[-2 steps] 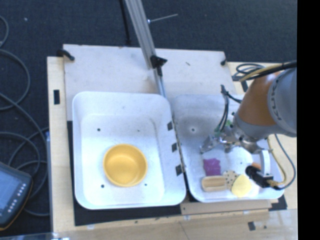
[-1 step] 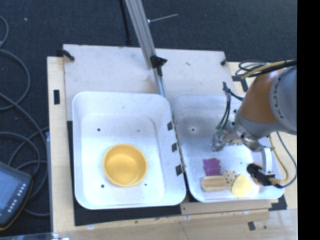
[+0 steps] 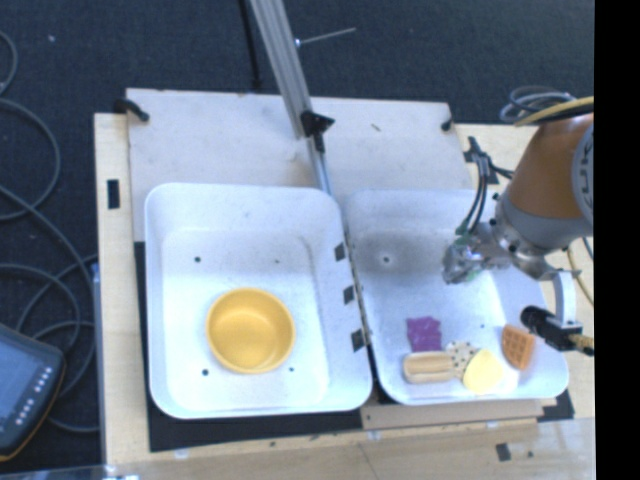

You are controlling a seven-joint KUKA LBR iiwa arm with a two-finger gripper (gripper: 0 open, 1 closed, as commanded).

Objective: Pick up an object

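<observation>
My gripper (image 3: pixel 461 266) hangs over the upper middle of the right bin (image 3: pixel 400 230), with nothing visible between its fingers. Below it, along the bin's front, lie a purple block (image 3: pixel 424 332), a tan bread-like roll (image 3: pixel 429 368), a pale yellow piece (image 3: pixel 483 372), a small speckled white piece (image 3: pixel 460 353) and an orange waffle-textured piece (image 3: pixel 517 347). The purple block is the nearest of them, a little below and left of the gripper. A yellow bowl (image 3: pixel 250 329) sits upright in the left bin (image 3: pixel 200 218).
A slanted metal pole (image 3: pixel 285 58) rises from the back between the bins. Cables (image 3: pixel 30 218) and a tablet-like device (image 3: pixel 25 388) lie on the floor to the left. The back half of the right bin is bare.
</observation>
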